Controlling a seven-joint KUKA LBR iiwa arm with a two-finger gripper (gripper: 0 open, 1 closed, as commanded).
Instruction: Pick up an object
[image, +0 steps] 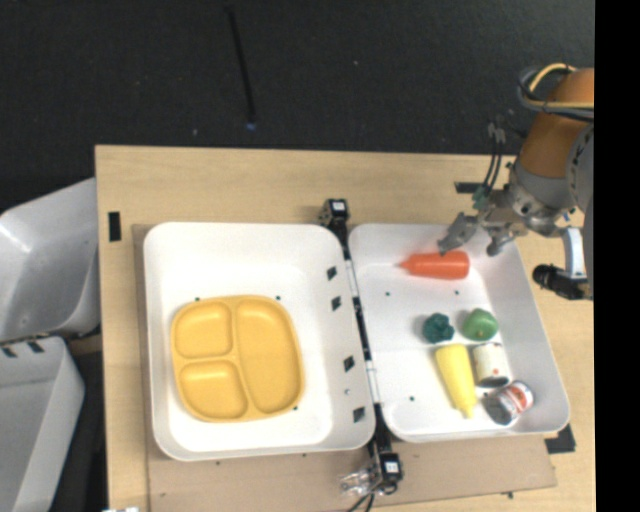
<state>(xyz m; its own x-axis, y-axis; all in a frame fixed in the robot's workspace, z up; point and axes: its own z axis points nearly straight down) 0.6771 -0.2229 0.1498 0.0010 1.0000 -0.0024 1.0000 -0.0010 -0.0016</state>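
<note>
Hovering gripper: the two-finger gripper (478, 236) is seen at the far edge of the right shallow white bin (530, 330), its fingers spread apart with nothing between them; it is judged to be poised for a descent, not yet a grasp.
Nearest target: an orange carrot-shaped plastic toy (437, 264) is laid on its side just below the gripper, apart from the other things, so it is judged the easiest pick.
Clustered items: a dark green lumpy toy (436, 327), a light green round toy (481, 324), a yellow elongated toy (456, 377), a small white cylinder (489, 362) and a red-and-white can (507, 401) lying on its side are gathered toward the near right corner, touching or just beside one another, which is judged to leave little finger room.
Left bin: a yellow three-compartment plastic tray (238, 356) is set flat in the left white bin (160, 260), well apart from the gripper.
Support: both bins are carried side by side on the wooden desk (220, 180).
Arm: the grey arm with its orange band (555, 135) is brought in from the right.
</note>
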